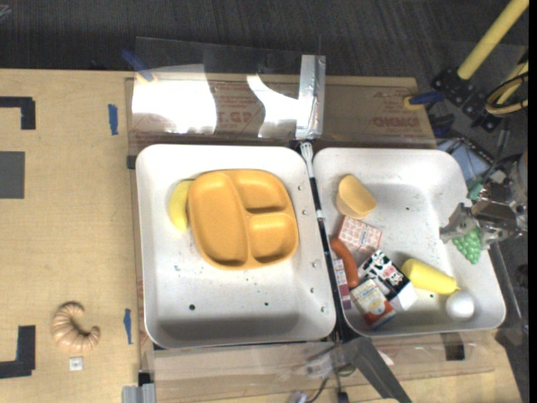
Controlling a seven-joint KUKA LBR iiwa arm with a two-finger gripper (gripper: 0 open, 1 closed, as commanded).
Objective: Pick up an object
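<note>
On the bench outside the bins, far left: a tan croissant-shaped toy (pixel 75 327), well apart from everything else and likely out of easy reach. Left bin (pixel 159 305): an orange divided tray (pixel 243 217) lying over a yellow item (pixel 177 204), of which just an edge shows; broad and flat, the tray would probably be too wide for a two-finger pinch, and the yellow item beneath offers no clear hold. Right bin (pixel 424 183): a yellow-orange wedge (pixel 356 196) lying alone near the top; below it a crowded cluster of a pink-patterned card (pixel 359 235), an orange stick (pixel 346 255), a black-and-white patterned box (pixel 383 269) and a small carton (pixel 372 300), all touching or overlapping, so a descent here risks nudging neighbours or closing on two at once. A yellow banana-like piece (pixel 430 276) and a white ball (pixel 460 306) could roll away. At the right rim, the gripper (pixel 482 221) stands beside a green item (pixel 470 243); its open-or-closed state cannot be told, nor any hold.
</note>
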